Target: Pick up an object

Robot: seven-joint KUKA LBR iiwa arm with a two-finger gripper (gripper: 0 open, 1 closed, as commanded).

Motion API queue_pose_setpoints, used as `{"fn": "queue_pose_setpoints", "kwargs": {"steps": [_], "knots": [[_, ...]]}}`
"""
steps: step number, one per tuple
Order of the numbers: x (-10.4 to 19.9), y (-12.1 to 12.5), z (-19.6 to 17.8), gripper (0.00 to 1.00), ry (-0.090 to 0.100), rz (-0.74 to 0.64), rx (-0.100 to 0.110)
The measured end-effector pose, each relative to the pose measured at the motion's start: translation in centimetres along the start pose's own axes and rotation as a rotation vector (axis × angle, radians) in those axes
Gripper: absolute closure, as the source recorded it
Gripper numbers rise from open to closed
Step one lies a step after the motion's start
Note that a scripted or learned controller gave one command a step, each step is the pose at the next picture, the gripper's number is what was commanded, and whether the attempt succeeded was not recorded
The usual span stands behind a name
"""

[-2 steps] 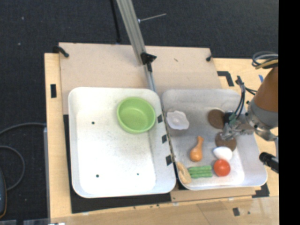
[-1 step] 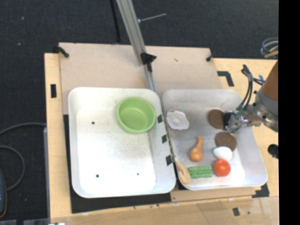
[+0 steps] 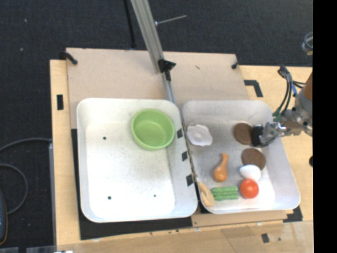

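Two shallow white bins are set side by side on the bench. In the left bin (image 3: 118,186) a single green bowl (image 3: 152,129) is placed upright near the far right corner. The right bin (image 3: 226,114) is occupied by several small things. A crumpled white piece (image 3: 199,135) is found by its left wall, and a brown disc (image 3: 241,133) is laid toward the right, at about the same depth. Nearer the camera a second brown disc (image 3: 253,156) is seen, with a white egg (image 3: 250,171) touching its near edge and a red tomato (image 3: 249,188) just in front of the egg. An orange gourd-shaped piece (image 3: 221,167) is laid at a tilt in the middle of the bin. A green pod (image 3: 225,193) is stretched along the near wall, between the tomato and a pale, stick-like piece (image 3: 206,194) lodged in the near left corner. The gripper (image 3: 266,132) is positioned over the right side of the right bin, just beside the first brown disc. Whether it is released or clenched cannot be told, and contact with the disc cannot be made out.
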State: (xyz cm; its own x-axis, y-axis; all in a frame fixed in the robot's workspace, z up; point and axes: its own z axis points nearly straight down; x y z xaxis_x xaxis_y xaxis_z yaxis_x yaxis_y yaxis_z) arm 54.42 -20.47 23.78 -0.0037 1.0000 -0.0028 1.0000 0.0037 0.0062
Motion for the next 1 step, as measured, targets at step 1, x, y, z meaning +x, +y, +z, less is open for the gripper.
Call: {"fn": "queue_pose_setpoints", "kwargs": {"steps": [1], "knots": [[4.96, 1.02, 0.58, 1.00, 0.003, -0.003, 0.004]]}}
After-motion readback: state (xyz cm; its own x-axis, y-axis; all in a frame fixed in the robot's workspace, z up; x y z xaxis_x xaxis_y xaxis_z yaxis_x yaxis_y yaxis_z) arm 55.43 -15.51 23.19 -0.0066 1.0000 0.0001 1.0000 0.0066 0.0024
